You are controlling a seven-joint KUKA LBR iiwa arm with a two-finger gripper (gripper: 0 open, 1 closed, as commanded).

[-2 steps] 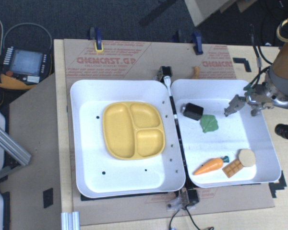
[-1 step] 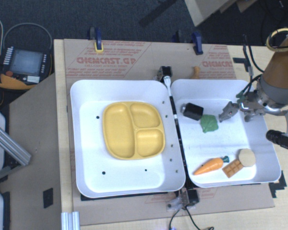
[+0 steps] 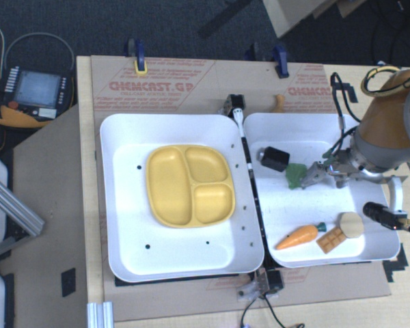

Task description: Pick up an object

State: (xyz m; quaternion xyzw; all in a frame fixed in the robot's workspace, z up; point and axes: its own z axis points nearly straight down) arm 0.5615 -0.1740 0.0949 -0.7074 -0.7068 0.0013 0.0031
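The right bin [image 3: 307,214] holds several small items. A black block [image 3: 275,158] lies near its far left. A green piece [image 3: 296,175] sits just right of the block. At the front are an orange carrot [image 3: 298,237], a brown waffle-like piece [image 3: 331,239] and a beige round piece [image 3: 351,224]. My gripper [image 3: 319,173] is low in the right bin. Its tip is right beside the green piece on that piece's right side. Whether it touches the green piece is unclear from here.
The left bin [image 3: 123,203] holds a yellow divided plate [image 3: 190,184]. The grey arm with its orange band [image 3: 389,125] crosses the right bin's right edge. A black cable [image 3: 342,98] loops above the wrist. Clamps [image 3: 141,57] hold the cardboard sheet at the back.
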